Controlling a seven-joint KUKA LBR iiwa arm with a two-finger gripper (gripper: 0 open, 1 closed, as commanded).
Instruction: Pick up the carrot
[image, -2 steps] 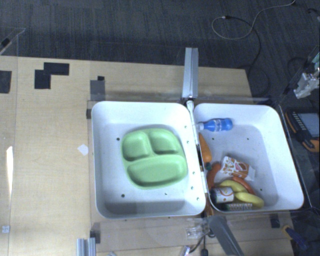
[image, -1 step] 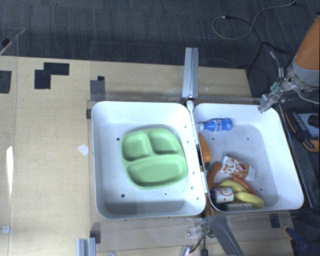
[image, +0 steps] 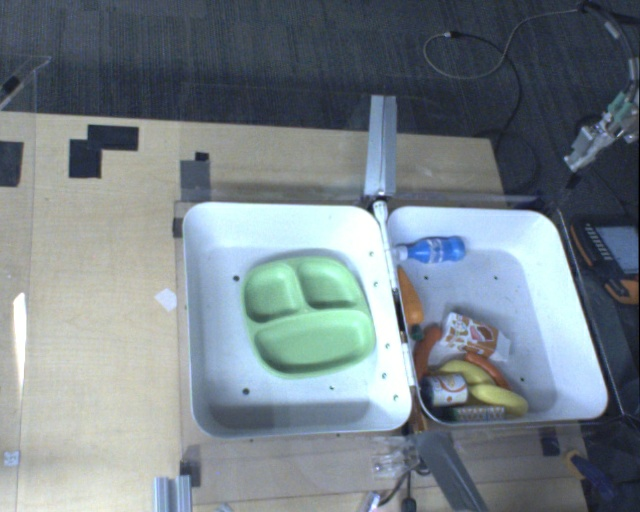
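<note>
The carrot is a slim orange piece lying lengthwise against the left wall of the right bin, just below a blue bottle. Its lower end comes close to a reddish-orange sausage-like piece; I cannot tell if the two touch.
A printed snack packet, a yellow banana and a small dark item crowd the right bin's front left corner. The left bin holds a green divided plate. A metal post stands behind the divider between the bins.
</note>
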